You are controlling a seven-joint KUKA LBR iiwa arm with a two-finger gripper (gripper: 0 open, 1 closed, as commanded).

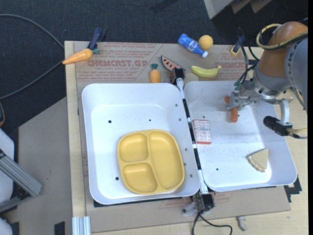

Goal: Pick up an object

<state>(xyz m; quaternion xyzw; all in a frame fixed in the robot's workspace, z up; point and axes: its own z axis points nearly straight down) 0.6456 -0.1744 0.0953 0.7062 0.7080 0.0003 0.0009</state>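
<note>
Nearest the camera, the yellow divided plate [150,160] fills the left bin [98,106]; a bread wedge [258,159] and small carton [202,131] lie in the right bin [220,177], clear of the action. Further back, the end effector [234,106] pinches a small red-orange piece [234,114] at its top. That grip looks shallow and could slip. Beyond, a banana [205,71] rests on the tabletop [117,58].

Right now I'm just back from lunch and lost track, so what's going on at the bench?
The grey arm reaches in from the right, its claw low over the right bin, at a small orange-red object. Whether it is gripped is unclear. A red-and-white packet and a tan wedge lie in the same bin. The left bin holds a yellow divided tray.
</note>
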